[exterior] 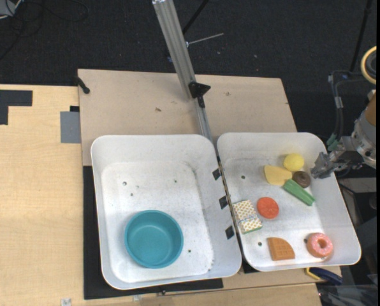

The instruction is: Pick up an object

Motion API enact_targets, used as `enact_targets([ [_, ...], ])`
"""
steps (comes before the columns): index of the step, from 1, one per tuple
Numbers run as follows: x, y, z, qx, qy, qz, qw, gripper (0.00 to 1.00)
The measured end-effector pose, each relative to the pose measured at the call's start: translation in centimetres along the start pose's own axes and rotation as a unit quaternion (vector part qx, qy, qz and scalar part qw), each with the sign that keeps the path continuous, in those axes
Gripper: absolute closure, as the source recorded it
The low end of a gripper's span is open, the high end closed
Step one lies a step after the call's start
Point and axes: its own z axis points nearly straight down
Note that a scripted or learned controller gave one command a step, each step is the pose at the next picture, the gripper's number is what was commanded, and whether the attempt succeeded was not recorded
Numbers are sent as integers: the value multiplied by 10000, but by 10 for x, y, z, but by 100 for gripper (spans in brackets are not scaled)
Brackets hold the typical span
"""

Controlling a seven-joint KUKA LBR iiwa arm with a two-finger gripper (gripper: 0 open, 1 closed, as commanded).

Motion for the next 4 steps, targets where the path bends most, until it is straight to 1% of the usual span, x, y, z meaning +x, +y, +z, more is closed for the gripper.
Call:
enact_targets([
  [1,0,0,0,0,0,0,10000,0],
  [2,-8,-1,47,17,5,1,10000,0],
  [3,-9,7,95,21,6,-1,10000,0],
  [4,-8,6,147,13,5,-1,10000,0],
])
